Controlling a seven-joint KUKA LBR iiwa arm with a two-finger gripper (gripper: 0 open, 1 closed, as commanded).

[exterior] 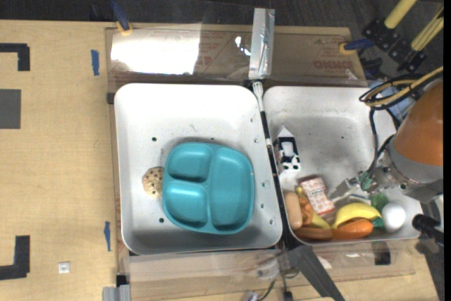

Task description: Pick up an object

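The right bin (317, 116) holds a heap of small things at its front: a yellow banana (356, 213), an orange carrot-like piece (352, 228), a white ball (392, 216), a pink snack packet (315, 194) and a tan sausage shape (292, 209). A black-and-white toy cow (287, 153) lies by the bin's left wall. My gripper (363, 183) hangs low over the bin's right front, just above and behind the banana, below the arm's orange band (426, 127). Nothing can be seen held in it.
The left bin (187, 106) holds a teal divided plate (209, 187) with a speckled cookie (151, 181) at its left edge. A clear plastic sheet (183, 46) lies behind the bins. Black cables (384, 91) loop at the right bin's far right corner.
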